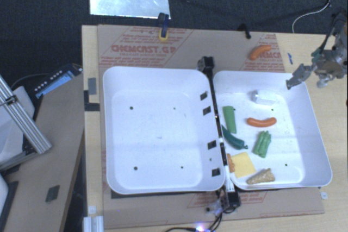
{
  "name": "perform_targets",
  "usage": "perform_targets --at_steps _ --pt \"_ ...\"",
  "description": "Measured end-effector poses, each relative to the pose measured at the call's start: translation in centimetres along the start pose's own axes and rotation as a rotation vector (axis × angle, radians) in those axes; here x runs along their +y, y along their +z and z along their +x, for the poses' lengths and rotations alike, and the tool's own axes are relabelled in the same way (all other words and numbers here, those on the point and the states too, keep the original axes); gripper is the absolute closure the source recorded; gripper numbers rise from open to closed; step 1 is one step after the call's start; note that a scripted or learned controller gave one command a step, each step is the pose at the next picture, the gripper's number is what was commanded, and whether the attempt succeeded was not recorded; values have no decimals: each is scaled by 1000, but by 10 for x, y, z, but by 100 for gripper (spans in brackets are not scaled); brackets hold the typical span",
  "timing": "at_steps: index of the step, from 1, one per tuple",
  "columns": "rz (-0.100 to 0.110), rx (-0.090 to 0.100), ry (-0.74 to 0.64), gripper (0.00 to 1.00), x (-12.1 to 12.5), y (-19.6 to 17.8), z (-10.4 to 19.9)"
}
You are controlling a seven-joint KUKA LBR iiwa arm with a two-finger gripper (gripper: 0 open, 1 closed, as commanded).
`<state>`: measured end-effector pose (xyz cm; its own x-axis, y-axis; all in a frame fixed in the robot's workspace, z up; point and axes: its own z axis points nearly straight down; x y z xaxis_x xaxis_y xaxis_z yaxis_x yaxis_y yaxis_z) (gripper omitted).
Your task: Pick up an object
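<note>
In the right bin (312, 133), several small objects: an orange sausage (261, 121) near the middle, a green block (229, 119) to its left, a dark teal curved piece (234, 139) below that block, a green ridged piece (262, 144) under the sausage. Lower down, a yellow cheese slice (242, 163) and a tan bread-like piece (260, 176), close together. Near the far wall, a pale clear object (264, 98), hard to identify. Outside the bin, on the cardboard (141, 46), a second orange sausage (260, 51). Above the bin's far right corner, the gripper (304, 74), nothing between the fingers; open or closed, cannot tell. Beside, the left bin (117, 133).
</note>
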<state>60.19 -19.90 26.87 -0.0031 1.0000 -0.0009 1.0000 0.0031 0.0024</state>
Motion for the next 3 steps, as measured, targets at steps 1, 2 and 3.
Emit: perform_targets --at_steps 1,2,3 --pt "-4 -1 -4 100 1 -11 0" --pt "-19 -7 -2 100 -13 -193 -9" --pt "-6 -2 -4 100 40 -212 7"
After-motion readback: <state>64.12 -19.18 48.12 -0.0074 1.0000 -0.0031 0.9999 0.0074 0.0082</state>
